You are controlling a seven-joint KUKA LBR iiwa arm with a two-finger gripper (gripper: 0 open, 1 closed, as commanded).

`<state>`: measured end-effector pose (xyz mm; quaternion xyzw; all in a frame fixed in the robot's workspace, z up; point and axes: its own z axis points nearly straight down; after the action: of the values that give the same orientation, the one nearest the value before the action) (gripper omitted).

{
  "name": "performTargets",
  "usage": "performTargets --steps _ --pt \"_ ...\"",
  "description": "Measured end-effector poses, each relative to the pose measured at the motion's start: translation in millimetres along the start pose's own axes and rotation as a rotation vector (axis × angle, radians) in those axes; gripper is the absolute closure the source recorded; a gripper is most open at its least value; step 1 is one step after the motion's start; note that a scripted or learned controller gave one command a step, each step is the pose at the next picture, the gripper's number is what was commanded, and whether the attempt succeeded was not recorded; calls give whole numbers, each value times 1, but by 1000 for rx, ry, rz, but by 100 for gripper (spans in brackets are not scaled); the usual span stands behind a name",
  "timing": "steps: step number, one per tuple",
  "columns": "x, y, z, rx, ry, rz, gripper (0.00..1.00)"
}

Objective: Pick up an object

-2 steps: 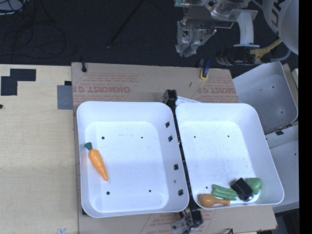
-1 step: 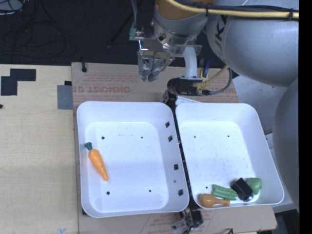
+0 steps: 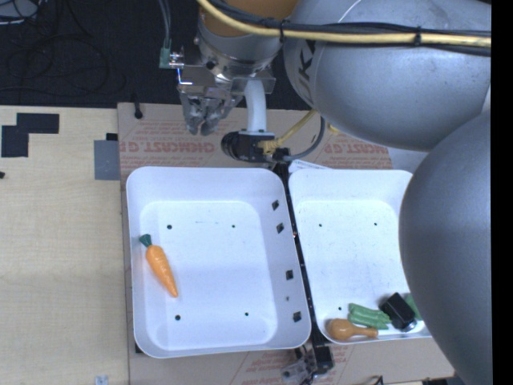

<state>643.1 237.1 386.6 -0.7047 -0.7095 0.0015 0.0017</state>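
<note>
An orange toy carrot point(image 3: 161, 269) with a green top lies by the left wall of the left bin point(image 3: 200, 184). In the right bin point(image 3: 353, 187), at its near right corner, lie a tan pear-shaped toy point(image 3: 349, 330), a green pod-like toy point(image 3: 369, 316) and a small black block point(image 3: 398, 310). My gripper point(image 3: 203, 122) hangs high above the far edge of the left bin, its fingertips close together, with nothing between them.
The big grey arm covers the right side of the view and part of the right bin. Cardboard lies under both bins. A pale wooden bench top stretches to the left, with dark grey patches on it.
</note>
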Motion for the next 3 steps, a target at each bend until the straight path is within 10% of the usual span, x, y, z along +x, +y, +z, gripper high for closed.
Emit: performTargets --steps 1,2,3 --pt "-14 -1 -162 -18 3 2 100" --pt "-87 0 -151 1 -3 13 100" --pt "2 -1 -150 0 0 -1 100"
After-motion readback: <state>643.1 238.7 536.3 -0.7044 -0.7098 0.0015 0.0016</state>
